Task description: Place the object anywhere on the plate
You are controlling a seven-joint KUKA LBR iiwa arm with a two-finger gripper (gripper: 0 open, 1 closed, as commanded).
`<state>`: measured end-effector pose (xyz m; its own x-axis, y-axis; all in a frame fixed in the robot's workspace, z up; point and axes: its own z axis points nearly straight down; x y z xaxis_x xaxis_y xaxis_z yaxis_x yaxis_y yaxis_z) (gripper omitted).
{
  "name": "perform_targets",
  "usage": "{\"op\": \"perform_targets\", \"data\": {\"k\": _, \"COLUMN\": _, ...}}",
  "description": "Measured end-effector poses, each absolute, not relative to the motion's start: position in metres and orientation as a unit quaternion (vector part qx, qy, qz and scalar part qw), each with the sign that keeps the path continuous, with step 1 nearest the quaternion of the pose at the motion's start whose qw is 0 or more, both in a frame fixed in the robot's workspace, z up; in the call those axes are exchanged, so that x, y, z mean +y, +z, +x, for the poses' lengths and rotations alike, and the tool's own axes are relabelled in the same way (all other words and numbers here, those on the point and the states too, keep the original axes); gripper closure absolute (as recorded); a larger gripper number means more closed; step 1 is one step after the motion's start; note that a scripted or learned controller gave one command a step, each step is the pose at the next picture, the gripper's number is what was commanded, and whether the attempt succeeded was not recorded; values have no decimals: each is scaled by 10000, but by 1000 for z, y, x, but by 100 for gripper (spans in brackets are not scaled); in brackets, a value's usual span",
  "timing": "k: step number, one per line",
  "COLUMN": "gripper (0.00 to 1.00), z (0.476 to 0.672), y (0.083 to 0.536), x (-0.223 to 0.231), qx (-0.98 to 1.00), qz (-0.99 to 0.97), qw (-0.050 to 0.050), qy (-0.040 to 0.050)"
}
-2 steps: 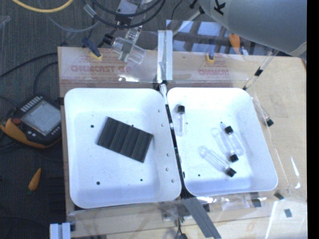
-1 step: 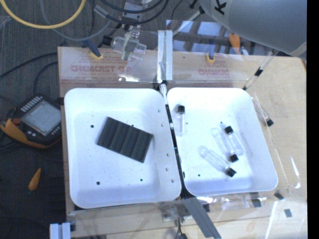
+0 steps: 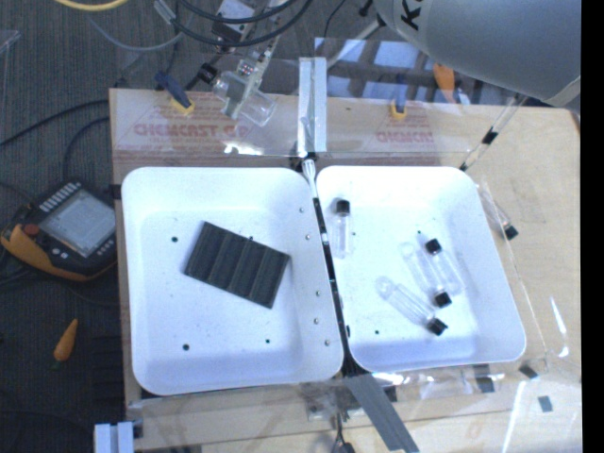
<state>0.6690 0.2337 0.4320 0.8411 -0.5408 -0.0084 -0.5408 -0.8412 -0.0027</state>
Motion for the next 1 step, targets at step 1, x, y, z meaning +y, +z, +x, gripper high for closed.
{"op": "perform_targets", "data": {"k": 1, "gripper": 100, "z": 564, "y": 418, "x": 217, "qx": 1606, "qz": -9870, "qw": 4, "qy": 30}}
